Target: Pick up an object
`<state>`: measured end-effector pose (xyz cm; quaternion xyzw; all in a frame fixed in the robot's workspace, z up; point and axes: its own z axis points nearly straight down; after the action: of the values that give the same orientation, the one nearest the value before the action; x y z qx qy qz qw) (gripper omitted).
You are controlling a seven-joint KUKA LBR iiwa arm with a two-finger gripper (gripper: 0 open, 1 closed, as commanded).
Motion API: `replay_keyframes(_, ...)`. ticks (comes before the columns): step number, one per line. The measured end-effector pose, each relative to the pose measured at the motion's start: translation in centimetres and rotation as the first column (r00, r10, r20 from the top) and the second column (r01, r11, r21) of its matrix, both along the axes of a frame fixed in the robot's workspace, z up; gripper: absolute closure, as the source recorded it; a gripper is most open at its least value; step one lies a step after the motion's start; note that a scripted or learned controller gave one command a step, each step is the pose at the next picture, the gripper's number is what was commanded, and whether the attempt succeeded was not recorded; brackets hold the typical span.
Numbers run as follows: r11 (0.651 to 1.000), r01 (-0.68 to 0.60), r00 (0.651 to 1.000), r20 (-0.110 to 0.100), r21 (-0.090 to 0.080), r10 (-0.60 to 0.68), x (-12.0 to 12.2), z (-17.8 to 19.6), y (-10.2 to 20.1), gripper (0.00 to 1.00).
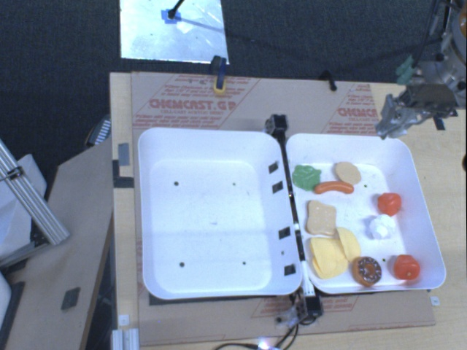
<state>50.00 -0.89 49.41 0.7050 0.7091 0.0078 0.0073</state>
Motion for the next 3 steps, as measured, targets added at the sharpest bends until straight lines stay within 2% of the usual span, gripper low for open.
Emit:
replay_keyframes(1, 1.0, 0.0, 1.0, -0.018, -0.001, 0.0, -0.1, -0.3, 1.5, 1.0)
replay_keyframes(2, 1.0, 0.009, 1.0, -0.022, -0.002, -0.009, 1.7, -4.8, -2.7, 1.0)
replay_keyframes(3, 1.0, 0.003, 1.0, -0.017, -0.003, -0.003, 13.5, -5.2, -4.7, 1.0)
